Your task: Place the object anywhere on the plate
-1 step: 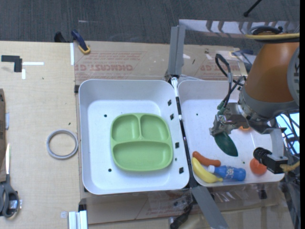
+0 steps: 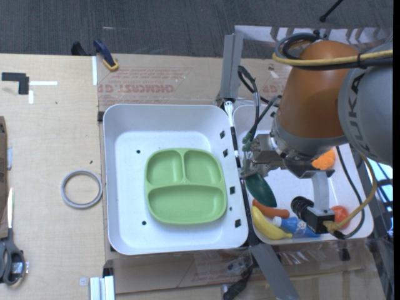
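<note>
While the grey arm with its orange band [image 2: 319, 74] reaches in over the right white bin [image 2: 362, 227], its two-finger gripper [image 2: 250, 161] hangs by that bin's left wall, just above a dark green leaf-shaped object [image 2: 261, 190]. Whether the jaws are wide or narrow cannot be told, since the wrist and cables crowd them.

The dark green object lies in the right bin near its left wall, its tip pointing toward the near edge. Beside it, toward the near left corner, lie a yellow banana-shaped toy [image 2: 267, 225] and a small orange carrot-shaped piece [image 2: 272, 210], touching or nearly so. A blue item [image 2: 300, 228] sits just right of the banana, and an orange piece [image 2: 324, 160] shows under the arm.

The light green three-compartment plate [image 2: 185, 186] rests in the middle of the left white bin [image 2: 119, 174], with nothing in its compartments.

Brown cardboard [image 2: 156, 83] behind the left bin carries red printing seen upside down; only fragments resembling "CHEMICAL" read. On the bench left of the bins lie a grey tape ring [image 2: 82, 188] and scissors [image 2: 11, 258] at the left edge.
</note>
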Action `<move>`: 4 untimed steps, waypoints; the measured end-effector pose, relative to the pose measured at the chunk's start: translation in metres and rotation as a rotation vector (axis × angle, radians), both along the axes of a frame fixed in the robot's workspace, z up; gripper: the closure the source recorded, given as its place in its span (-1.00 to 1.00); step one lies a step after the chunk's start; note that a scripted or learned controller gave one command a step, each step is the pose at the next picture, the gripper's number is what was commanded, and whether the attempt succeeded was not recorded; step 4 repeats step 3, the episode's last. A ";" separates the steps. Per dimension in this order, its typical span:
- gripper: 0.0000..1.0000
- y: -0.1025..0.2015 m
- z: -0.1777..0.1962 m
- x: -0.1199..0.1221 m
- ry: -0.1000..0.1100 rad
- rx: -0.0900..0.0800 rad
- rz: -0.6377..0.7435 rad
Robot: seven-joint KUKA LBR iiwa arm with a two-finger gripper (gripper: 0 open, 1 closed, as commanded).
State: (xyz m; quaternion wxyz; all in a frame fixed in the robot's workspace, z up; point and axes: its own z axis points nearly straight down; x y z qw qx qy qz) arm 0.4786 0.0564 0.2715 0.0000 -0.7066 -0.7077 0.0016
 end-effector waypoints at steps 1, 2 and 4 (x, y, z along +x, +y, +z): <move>1.00 0.078 -0.014 0.052 0.003 -0.002 0.000; 1.00 0.062 -0.103 0.046 0.005 -0.001 -0.006; -1.00 0.062 -0.103 0.046 0.004 -0.001 -0.006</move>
